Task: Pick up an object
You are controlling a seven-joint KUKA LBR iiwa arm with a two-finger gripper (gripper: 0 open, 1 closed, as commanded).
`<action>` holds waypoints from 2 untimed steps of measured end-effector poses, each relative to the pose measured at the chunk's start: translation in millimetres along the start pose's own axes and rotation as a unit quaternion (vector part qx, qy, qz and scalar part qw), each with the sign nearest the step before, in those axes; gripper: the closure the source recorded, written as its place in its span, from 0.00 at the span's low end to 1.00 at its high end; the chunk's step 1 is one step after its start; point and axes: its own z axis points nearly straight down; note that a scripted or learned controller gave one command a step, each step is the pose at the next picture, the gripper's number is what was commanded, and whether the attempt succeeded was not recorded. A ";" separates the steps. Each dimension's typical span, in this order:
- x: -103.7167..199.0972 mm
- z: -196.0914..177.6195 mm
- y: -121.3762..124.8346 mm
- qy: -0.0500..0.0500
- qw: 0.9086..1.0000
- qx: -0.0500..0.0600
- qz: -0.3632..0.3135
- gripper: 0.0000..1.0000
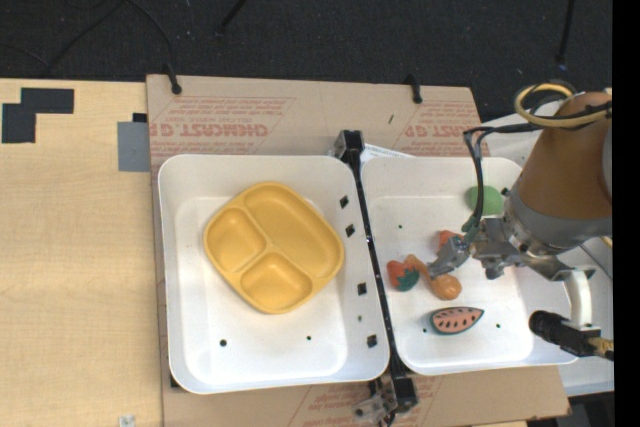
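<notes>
My gripper (452,257) hangs low over the middle of the right bin (420,185), reaching in from the right. Small toys lie around it. A red-orange piece (445,239) sits just behind it and an orange piece (447,288) just in front. A red and teal toy (404,273) lies to its left. A watermelon slice (457,319) rests near the bin's front edge. A green ball (489,200) is partly hidden behind the arm's wrist. I see nothing clearly held.
The left bin (190,315) holds a yellow divided plate (272,246). A black divider (365,245) runs between the two bins. The arm's orange and grey body (565,180) covers the right bin's right side. Cables loop above it.
</notes>
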 end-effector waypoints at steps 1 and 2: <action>-0.2 -6.9 3.0 -0.001 1.000 -0.007 -0.001 0.00; -8.3 41.1 4.3 0.000 1.000 -0.004 -0.001 0.00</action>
